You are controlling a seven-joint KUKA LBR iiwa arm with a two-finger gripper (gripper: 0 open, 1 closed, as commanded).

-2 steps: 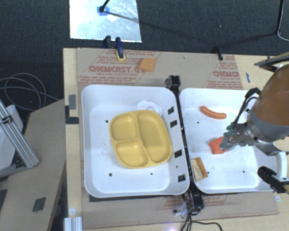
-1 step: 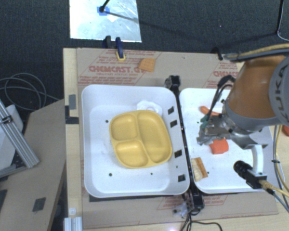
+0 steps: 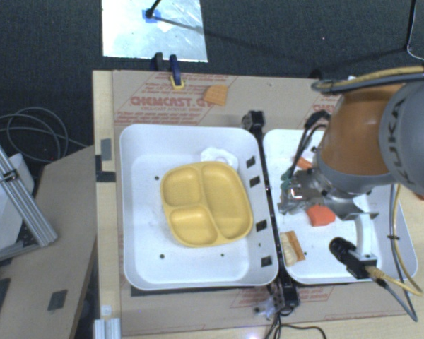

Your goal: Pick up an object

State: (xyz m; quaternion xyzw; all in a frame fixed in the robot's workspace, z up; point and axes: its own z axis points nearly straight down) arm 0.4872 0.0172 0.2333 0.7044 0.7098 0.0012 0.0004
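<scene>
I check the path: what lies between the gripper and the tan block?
Nothing: the camera view shows bare floor of the bin between the gripper and the tan block.

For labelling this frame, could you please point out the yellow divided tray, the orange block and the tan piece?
yellow divided tray (image 3: 226,200), camera view, floor of its largest compartment
orange block (image 3: 321,216), camera view, its visible top face
tan piece (image 3: 291,247), camera view, its middle

Bench (image 3: 103,122) covered by a printed cardboard sheet (image 3: 162,101) with 2 shallow white bins side by side on it (left bin (image 3: 145,161), right bin (image 3: 318,263)), plus a small tan piece (image 3: 215,94) near the cardboard's far edge.
</scene>
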